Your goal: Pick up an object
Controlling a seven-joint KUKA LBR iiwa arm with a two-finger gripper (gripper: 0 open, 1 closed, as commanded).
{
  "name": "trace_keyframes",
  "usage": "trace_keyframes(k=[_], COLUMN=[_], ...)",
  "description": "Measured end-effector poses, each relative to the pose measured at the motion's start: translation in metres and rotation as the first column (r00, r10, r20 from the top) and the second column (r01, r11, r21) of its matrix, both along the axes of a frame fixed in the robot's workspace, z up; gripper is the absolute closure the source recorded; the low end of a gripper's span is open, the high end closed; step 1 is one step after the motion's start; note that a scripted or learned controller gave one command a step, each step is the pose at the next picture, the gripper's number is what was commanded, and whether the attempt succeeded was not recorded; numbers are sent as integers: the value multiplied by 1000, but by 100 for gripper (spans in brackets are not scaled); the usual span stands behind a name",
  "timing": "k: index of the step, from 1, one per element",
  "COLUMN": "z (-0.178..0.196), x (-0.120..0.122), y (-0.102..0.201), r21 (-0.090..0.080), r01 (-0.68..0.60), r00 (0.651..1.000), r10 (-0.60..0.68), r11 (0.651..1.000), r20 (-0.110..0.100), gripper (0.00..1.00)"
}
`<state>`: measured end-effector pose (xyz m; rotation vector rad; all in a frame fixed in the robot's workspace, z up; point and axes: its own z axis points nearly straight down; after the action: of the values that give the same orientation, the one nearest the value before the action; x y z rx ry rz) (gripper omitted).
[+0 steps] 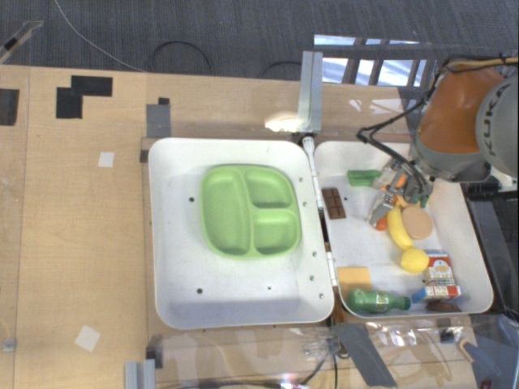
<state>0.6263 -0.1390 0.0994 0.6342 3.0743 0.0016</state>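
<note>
Several objects crowd just below the gripper (pixel 395 194) in the right bin (pixel 478 250), grip state impossible to tell: banana (pixel 398 228), tan disc (pixel 418 224), lemon (pixel 413 259); risk: fingers glance off curved fruit or snag two neighbours.

Not much to read here, honestly. The arm (pixel 486 128) has some dark lettering on its grey shell at the right edge, but it's cut off and I can't make out the word. The little red and white carton (pixel 439 275) in the right bin (pixel 478 254) has printing on it, way too small and blurry to read.
</note>
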Motion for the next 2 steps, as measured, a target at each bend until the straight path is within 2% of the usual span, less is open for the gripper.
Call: trace_keyframes(k=[1, 2], z=[-10, 5], x=[-46, -41], y=[0, 0], r21=[-2, -7], r01=[-31, -36], r00=[999, 999], r10=[31, 36], r11=[1000, 999], r20=[11, 30], gripper=[0, 100])
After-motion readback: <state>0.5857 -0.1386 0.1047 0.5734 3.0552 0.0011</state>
